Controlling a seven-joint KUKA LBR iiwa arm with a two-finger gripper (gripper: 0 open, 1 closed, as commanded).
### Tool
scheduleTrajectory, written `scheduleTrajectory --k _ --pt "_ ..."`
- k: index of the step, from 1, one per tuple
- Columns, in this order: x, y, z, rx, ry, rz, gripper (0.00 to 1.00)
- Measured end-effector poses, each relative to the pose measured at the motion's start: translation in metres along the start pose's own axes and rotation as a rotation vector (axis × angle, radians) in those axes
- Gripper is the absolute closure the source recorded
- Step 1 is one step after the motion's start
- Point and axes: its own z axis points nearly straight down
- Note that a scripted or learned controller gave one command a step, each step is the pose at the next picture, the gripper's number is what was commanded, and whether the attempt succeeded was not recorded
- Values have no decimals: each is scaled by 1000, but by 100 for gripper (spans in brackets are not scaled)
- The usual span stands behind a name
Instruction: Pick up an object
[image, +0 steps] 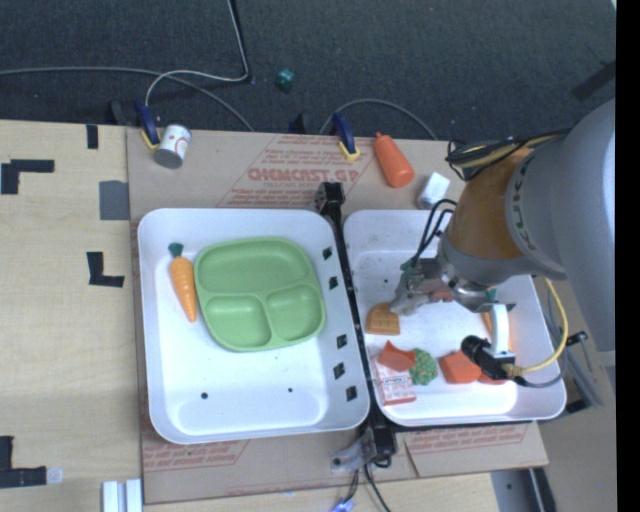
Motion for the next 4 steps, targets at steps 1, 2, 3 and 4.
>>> scheduleTrajectory --k 1,2,3,4 --pt "-14 -9 -49 19 2 1 100" --pt "-14 -9 -49 19 3 1 0" --pt "2 16 10 22 3 0 0" --pt "1 10 16 13 1 -1 0"
